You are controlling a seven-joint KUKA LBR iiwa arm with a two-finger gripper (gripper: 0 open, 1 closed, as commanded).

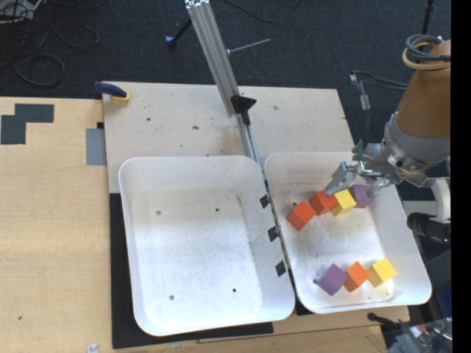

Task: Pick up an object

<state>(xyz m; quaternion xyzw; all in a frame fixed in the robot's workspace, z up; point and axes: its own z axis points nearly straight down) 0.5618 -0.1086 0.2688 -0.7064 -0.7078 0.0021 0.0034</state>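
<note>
The right bin (412, 263) holds several small blocks. Near its middle an orange block (299, 215), a red-orange block (321, 201), a yellow block (344, 201) and a purple block (361, 194) lie in a slanted row. Along the front a purple block (332, 279), an orange block (357, 275) and a yellow block (382, 271) sit side by side. My gripper (355, 175) hangs at the back right of this bin, just above the yellow and purple blocks of the slanted row. Nothing shows between its fingers.
The left bin (140, 197) lies beside the right one, with black clips (274, 232) along the shared wall. A slanted aluminium bar (218, 54) rises behind the bins. A blue and yellow clamp (112, 91) sits at the bench's back left.
</note>
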